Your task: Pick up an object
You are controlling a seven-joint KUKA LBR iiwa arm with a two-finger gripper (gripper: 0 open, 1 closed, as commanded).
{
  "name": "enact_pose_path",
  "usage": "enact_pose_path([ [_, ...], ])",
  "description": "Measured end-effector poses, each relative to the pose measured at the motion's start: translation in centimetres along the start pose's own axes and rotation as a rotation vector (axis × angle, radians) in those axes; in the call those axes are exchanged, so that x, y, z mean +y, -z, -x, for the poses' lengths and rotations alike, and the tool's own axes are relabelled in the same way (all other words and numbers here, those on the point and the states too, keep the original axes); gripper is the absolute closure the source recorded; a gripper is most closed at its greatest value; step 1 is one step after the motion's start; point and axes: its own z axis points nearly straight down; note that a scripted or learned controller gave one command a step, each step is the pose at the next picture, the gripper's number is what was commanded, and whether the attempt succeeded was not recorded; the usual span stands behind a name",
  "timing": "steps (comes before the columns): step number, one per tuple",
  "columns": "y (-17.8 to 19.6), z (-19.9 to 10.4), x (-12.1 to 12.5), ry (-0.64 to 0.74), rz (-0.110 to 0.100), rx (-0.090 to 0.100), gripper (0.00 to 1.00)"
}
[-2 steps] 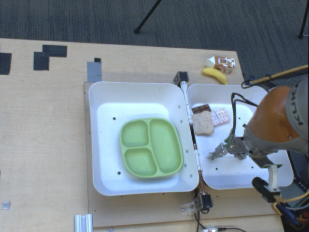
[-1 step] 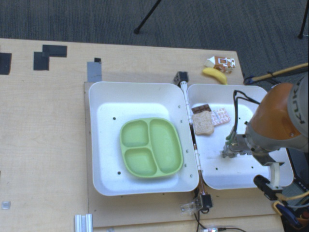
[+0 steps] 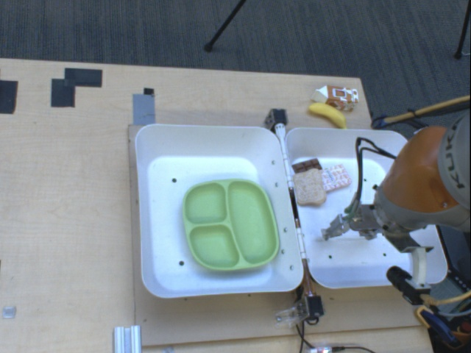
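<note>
Grey and orange, the KUKA arm (image 3: 430, 179) comes in from the right and bends down over the right bin (image 3: 383, 271), its orange band bulking above the wrist. The gripper (image 3: 333, 229) points leftward and sits low over the bin's white floor, near the middle of the bin and slightly toward its front. Its two metal fingers (image 3: 329, 233) look splayed a little apart with nothing seen between them, so the gripper appears released and empty.

Objects in the right bin lie at the back left corner, apart from the gripper: a slice of toast-like bread (image 3: 310, 187), a dark brown bar (image 3: 306, 166) touching its far edge, and a flat packet with a pink dotted pattern (image 3: 335, 176) just beside the bread on its right. None of them touches the fingers.

In the left bin (image 3: 158, 197) a light green divided plate (image 3: 230, 224) with three compartments rests near the centre. Behind the right bin, on the wooden bench (image 3: 66, 197), lie a yellow banana (image 3: 327, 114) and a small white and orange toy (image 3: 338, 94) just beyond it.
</note>
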Motion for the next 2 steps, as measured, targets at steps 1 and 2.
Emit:
enact_pose_path([
  [1, 1.05, -0.05, 0.15, 0.001, 0.003, 0.000, 1.00],
  [2, 1.05, -0.05, 0.15, 0.002, 0.003, 0.000, 0.00],
])
